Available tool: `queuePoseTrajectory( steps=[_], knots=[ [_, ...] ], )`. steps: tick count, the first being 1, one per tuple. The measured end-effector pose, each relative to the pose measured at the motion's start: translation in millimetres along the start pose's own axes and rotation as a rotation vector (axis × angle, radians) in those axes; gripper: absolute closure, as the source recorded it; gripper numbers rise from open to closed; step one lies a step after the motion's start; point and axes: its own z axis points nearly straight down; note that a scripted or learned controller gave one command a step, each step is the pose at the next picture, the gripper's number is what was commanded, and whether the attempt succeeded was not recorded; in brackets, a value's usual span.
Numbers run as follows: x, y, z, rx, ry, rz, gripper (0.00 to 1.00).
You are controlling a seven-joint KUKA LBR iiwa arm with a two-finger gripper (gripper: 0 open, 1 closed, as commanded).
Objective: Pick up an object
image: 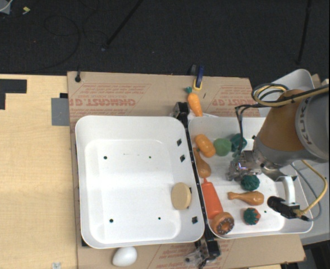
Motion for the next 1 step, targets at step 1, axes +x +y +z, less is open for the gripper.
queuePoseTrajectory(
  steps=[1],
  knots=[
    [16.8, 20.7, -43.9, -0.007, -0.001, -0.003, 1.0]
  ],
)
